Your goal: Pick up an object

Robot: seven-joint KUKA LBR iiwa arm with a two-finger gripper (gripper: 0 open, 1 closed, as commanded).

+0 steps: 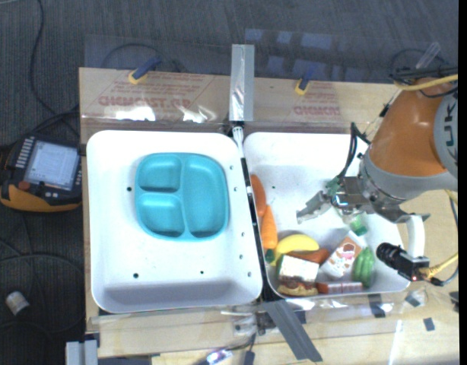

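Two bins sit side by side on the tabletop (104, 97). In the left bin (112, 280) a divided tray (182, 195) lies toward the far side, roughly in the middle. The right bin (294, 154) holds a pile of toy food crowded into its near end: a carrot (264, 215) lies along the left wall, a banana (297, 244) just right of it, a sandwich (298, 274) nearer still, and a small carton (342, 261) to the right of those. The arm (412, 147) reaches in from the right, its gripper (313, 207) above the bin's middle, just beyond the pile. A handheld device (42, 173) lies on the floor, left of the tabletop.
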